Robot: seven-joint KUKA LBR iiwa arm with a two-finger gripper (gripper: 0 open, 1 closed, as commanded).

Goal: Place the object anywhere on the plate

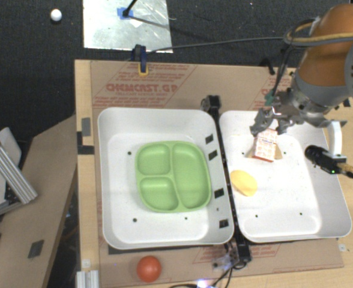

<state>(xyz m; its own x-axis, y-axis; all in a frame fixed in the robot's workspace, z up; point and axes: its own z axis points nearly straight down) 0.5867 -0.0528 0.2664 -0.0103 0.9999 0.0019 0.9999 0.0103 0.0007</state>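
The pincer [268, 125] grips a white-and-red packet [265, 146], its print unreadable, while the board [141, 88] reads "CHEMCAST GP".

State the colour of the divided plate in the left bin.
Light green: the plate, seen clearly in the camera view.

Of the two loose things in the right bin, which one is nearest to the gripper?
The small white and red packet, directly under the gripper. The yellow object lies apart from it, lower in the right bin, near the divider.
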